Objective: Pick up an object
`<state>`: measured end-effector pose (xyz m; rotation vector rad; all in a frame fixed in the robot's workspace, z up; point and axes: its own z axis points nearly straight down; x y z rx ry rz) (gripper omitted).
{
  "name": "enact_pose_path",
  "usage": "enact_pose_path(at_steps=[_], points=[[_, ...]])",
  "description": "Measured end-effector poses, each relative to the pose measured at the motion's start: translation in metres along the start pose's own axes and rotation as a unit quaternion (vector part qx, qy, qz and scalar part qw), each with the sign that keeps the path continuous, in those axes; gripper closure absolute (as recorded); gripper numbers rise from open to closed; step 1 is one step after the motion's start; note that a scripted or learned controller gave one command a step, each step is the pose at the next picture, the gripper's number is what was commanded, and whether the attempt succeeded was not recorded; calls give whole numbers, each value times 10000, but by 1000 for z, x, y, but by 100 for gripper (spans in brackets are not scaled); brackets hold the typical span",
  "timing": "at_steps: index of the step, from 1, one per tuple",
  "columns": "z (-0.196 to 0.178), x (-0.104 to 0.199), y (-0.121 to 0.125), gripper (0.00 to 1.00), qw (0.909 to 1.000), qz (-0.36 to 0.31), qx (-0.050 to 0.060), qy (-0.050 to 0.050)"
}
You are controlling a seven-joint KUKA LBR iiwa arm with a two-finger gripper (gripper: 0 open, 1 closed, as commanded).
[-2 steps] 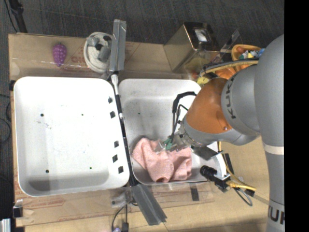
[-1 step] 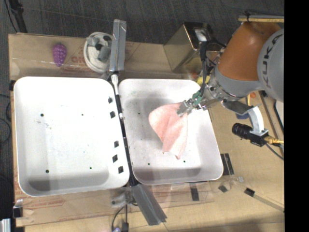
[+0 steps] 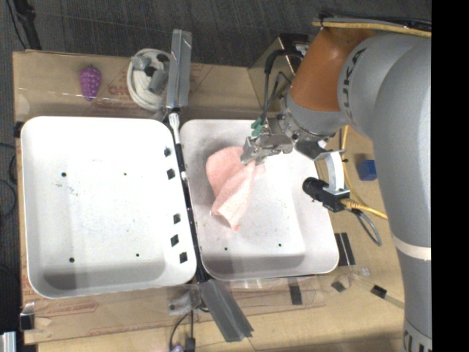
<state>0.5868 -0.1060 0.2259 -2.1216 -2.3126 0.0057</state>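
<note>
A pink cloth [image 3: 229, 189] is in the right bin [image 3: 293, 251], left of the bin's middle. Its upper corner is drawn up into a peak between the fingers of my gripper [image 3: 256, 152], which is shut on it. The rest of the cloth drapes down and to the left, its lower end toward the bin floor. The arm's grey body and orange band hang over the bin's back right corner and hide that part of it.
The left bin [image 3: 95, 262] lies beside the right one, with a divider rail [image 3: 183, 196] between them. On the bench behind the left bin are a purple grape-like toy [image 3: 90, 81] and a white coiled object [image 3: 149, 75]. A black fitting [image 3: 321, 192] juts over the right bin's right rim.
</note>
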Motion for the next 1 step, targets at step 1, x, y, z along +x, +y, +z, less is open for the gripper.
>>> enact_pose_path(at_steps=[1], points=[[-12,5,11,100,9998,176,1,1]])
